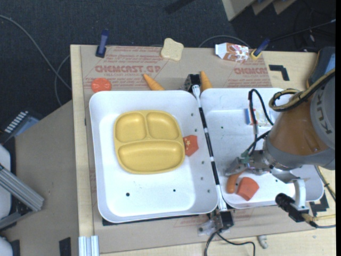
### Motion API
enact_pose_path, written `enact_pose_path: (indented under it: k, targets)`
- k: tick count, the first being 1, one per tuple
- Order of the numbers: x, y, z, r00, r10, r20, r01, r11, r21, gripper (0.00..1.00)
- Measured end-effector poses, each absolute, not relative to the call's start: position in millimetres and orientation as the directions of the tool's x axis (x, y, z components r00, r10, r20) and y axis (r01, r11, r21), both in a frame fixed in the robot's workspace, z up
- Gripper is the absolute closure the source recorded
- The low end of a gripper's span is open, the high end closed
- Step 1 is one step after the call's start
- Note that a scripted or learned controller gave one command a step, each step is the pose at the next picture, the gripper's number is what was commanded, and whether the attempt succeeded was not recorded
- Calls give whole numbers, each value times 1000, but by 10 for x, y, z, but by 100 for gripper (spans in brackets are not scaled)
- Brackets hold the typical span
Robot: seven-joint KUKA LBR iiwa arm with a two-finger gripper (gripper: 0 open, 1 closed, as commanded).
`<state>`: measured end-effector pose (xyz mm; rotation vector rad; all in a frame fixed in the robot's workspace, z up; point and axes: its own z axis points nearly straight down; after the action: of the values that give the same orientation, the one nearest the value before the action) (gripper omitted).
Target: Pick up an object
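In the right bin (229,103), my gripper (238,167) hangs low over the front left part, reaching in from the right. Just below it lie a small orange carrot-like piece (231,183) and a red-orange block (248,188), side by side near the bin's front wall. The gripper's tip is right above the carrot-like piece; whether it touches either one I cannot tell. A small red-orange cube (190,144) rests in the left bin (154,196), beside the right edge of a yellow divided plate (148,142).
A small blue and white item (250,116) lies at the back of the right bin, near a black cable (254,97). On the cardboard behind the bins are a bread slice (172,49), a carrot (153,82), an orange disc (100,84), a blue clip (102,43) and a wrapper (233,51).
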<state>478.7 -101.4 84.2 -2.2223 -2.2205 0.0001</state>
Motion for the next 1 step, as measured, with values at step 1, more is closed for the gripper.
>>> enact_pose_path:
  k: [1]
  targets:
    - [4788, -910, 842, 0, 1000, 1, 1000, 0, -1, 0]
